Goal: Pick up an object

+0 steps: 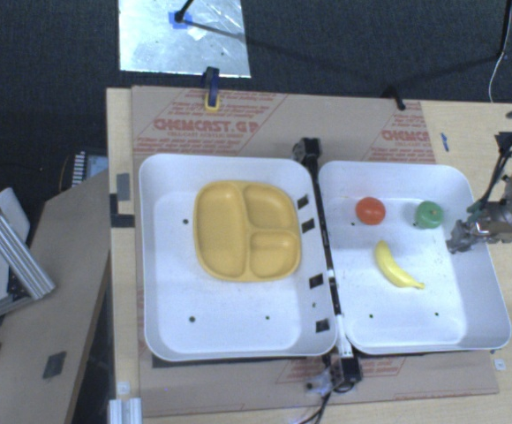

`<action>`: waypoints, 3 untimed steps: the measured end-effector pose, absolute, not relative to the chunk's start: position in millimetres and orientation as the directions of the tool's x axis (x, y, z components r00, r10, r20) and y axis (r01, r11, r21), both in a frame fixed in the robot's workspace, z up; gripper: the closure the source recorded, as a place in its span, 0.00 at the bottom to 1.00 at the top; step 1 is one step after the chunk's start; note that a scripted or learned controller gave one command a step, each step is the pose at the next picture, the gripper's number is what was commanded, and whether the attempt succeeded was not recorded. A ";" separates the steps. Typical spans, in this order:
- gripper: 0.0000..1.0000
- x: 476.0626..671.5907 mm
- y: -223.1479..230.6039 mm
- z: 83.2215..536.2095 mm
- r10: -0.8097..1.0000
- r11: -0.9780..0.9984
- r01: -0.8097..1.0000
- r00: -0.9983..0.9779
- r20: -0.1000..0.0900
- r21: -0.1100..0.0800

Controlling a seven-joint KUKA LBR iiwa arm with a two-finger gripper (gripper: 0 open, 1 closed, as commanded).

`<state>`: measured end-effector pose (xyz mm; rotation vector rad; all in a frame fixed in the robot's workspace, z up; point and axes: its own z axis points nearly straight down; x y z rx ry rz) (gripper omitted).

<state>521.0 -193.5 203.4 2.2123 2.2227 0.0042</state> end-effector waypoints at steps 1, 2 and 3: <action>1.00 536.3 -136.8 213.6 1.000 0.010 1.000 -0.010 0.001 0.004; 1.00 555.4 -81.1 224.5 1.000 0.011 1.000 -0.011 0.001 0.003; 1.00 580.2 -24.3 217.4 1.000 0.011 1.000 -0.011 0.002 0.003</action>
